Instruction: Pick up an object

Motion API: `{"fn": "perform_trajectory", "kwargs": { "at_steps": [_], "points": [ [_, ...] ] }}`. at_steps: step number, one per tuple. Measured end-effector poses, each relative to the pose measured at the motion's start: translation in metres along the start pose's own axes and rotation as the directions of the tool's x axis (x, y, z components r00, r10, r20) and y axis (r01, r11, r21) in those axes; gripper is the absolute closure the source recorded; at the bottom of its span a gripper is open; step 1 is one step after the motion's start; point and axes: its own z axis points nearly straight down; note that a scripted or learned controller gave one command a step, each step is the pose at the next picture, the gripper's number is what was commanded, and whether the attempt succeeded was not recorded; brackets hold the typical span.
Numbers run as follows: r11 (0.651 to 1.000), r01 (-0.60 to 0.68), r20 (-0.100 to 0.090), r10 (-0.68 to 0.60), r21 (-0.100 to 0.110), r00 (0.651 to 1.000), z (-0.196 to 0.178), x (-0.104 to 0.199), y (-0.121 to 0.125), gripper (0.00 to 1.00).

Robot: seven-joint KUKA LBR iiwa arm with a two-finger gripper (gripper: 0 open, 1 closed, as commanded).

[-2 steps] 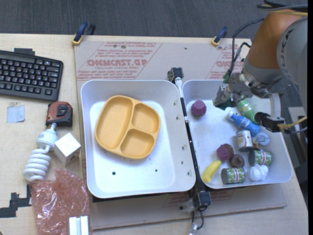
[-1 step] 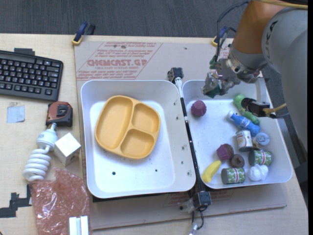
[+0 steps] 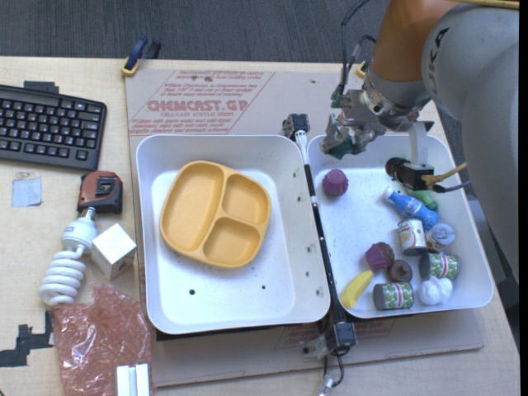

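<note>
The pincer (image 3: 345,141) hung over the top left corner of the right bin (image 3: 470,254), close to the wall where the two bins met. I could not tell if it was spread or pressed together, and I could not tell if anything was in it. Just below the pincer sat a purple ball (image 3: 335,182), on its own on the white floor. Farther off, down and to the right of the pincer, lay a crowd of small toys: a blue bottle (image 3: 410,204), a little can (image 3: 410,236), a dark purple fruit (image 3: 379,256), a brown ring (image 3: 401,271), a yellow banana (image 3: 356,289) and a white fluffy thing (image 3: 436,290). To the left of the pincer and lower down was the left bin (image 3: 165,304) with a yellow plate (image 3: 216,214) split into three parts. Far to the left, on the bench (image 3: 49,196), were a black keyboard (image 3: 49,127), a white light bulb (image 3: 68,265) and a white cube (image 3: 114,248).
</note>
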Motion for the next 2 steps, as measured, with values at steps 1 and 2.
{"fn": "perform_trajectory", "kwargs": {
  "at_steps": [1,2],
  "points": [
    [1.0,0.003,0.002,-0.003,-0.001,1.0,-0.01,0.0,0.0,1.0],
    [1.0,0.0,0.0,0.0,0.002,1.0,0.003,0.005,0.0,1.0]
  ]
}}
